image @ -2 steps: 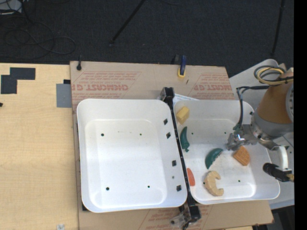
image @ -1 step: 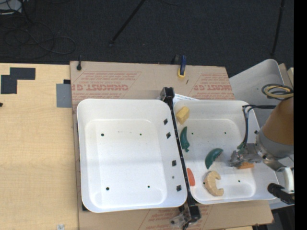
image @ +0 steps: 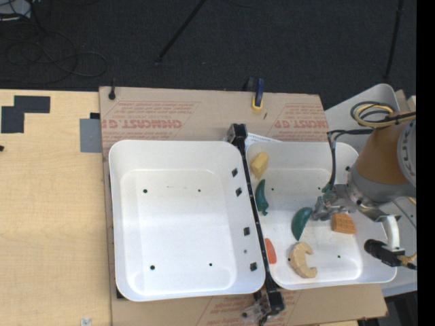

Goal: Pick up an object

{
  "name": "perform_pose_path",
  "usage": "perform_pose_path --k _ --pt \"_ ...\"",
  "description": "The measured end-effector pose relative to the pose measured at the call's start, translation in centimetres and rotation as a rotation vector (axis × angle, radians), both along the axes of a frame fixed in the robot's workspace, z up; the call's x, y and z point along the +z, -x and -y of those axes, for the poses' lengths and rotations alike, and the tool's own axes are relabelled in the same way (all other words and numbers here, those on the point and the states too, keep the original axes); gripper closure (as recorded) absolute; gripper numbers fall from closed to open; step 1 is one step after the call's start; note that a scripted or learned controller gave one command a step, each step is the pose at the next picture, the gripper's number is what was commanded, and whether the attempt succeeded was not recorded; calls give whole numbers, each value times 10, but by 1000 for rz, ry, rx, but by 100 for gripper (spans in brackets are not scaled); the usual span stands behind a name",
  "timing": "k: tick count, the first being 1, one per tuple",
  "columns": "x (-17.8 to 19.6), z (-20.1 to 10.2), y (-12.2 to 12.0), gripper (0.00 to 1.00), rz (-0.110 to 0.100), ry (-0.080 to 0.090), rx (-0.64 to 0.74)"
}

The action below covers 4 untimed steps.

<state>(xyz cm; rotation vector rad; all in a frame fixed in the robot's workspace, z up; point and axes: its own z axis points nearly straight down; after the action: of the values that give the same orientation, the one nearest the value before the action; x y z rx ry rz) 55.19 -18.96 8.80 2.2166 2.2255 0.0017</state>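
The right bin [image: 306,167] holds several small objects. A yellow block [image: 259,164] lies at its back left, a dark green curved piece [image: 261,197] beside the divider, and a red-orange piece [image: 270,251] near the front left. A teal leaf-shaped piece [image: 300,223] sits mid-bin, a tan crescent [image: 303,260] lies at the front, and an orange waffle-like block [image: 343,223] rests to the right. My gripper [image: 327,206] is low in the bin between the teal piece and the orange block, just above both.
The left bin [image: 178,216] stands beside the right one, with a black divider clamp [image: 246,209] between them. Both rest on a cardboard sheet [image: 204,114]. The arm's orange band [image: 380,158] and cables [image: 372,113] hang over the right bin's right side.
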Motion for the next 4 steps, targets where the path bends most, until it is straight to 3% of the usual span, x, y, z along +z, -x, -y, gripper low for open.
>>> perform_pose_path --k 1,2,3,4 --pt "81 -33 -85 100 10 2 3" --pt "111 -14 -93 100 0 1 -1" --pt "104 -13 -33 100 -8 -1 -5" --pt "27 -24 45 100 -14 -5 -6"
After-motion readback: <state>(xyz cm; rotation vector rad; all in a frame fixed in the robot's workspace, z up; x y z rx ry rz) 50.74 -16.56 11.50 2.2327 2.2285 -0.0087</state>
